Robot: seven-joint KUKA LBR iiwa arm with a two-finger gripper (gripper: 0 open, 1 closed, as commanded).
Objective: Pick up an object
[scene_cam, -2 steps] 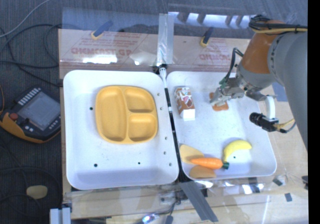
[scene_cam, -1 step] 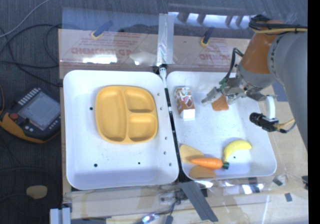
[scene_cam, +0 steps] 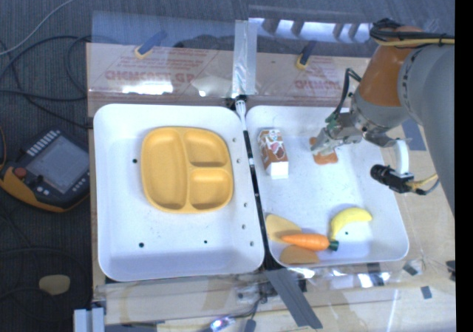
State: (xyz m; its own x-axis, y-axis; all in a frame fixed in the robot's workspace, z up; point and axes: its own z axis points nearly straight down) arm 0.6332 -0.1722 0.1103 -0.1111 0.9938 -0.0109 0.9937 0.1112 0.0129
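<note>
Arm: my grey arm (scene_cam: 432,94) comes in from the right, orange band above the wrist, bent down over the upper right part of the right bin (scene_cam: 384,249).
End effector: my end effector (scene_cam: 330,142) hangs low in that bin, right at a small orange-brown piece (scene_cam: 325,157); I cannot tell whether it touches the piece.
End effector state: I cannot tell whether it is open or closed.
Bins: two shallow white ones side by side on the surface; the left bin (scene_cam: 118,249) and the right one touch along the middle.
Tray: one yellow tray (scene_cam: 187,169) with three compartments, lying flat in the left bin.
Carton: one small box (scene_cam: 273,151) with a brown print and a white end, lying near the right bin's left wall.
Banana: one banana (scene_cam: 349,220) in the lower right part of the right bin.
Carrot: one carrot (scene_cam: 308,242), lying across a tan slice (scene_cam: 284,238) at the bin's lower edge, just left of the banana.
Handset: one control pad (scene_cam: 44,169) on the floor, left of the bins.
</note>
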